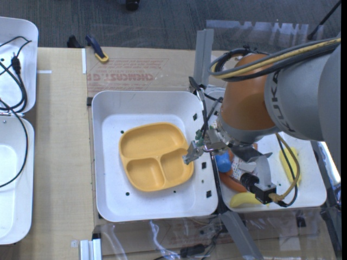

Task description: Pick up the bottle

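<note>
The bottle lies in the right bin, close to the divider between the bins; its blue cap and part of a white and orange label show beneath the arm. The grey arm with its orange band hangs over that bin and hides most of the bottle. The gripper reaches left past the divider, over the right rim of a yellow plate, to the left of the bottle's cap. I see nothing held in it.
The yellow three-compartment plate lies in the left bin. Bananas and a red-orange item lie in the right bin near the bottle. Cables loop from the arm over that bin. White trays sit at the far left.
</note>
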Robot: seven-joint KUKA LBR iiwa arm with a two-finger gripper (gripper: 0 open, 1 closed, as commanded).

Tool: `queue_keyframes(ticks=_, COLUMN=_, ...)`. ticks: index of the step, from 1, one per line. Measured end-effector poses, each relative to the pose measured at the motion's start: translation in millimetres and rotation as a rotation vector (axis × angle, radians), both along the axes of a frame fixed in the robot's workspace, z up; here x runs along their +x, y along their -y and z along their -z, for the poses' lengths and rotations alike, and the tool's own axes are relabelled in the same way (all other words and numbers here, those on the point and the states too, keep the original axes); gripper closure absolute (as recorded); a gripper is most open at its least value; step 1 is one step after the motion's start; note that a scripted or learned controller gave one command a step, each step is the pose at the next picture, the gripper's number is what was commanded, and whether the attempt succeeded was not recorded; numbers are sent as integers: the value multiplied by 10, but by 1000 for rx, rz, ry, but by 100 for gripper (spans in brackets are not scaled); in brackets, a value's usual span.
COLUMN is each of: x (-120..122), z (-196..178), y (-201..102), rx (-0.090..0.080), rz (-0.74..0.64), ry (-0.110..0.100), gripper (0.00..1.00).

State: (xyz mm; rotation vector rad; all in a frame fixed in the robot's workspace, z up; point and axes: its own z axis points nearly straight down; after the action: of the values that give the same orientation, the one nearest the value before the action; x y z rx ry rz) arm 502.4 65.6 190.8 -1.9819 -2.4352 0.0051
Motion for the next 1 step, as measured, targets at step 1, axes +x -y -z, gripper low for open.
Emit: queue_keyframes(ticks=1, x=-249, z=1, y=86, rx=0, rz=-75, ry=0, gripper=0)
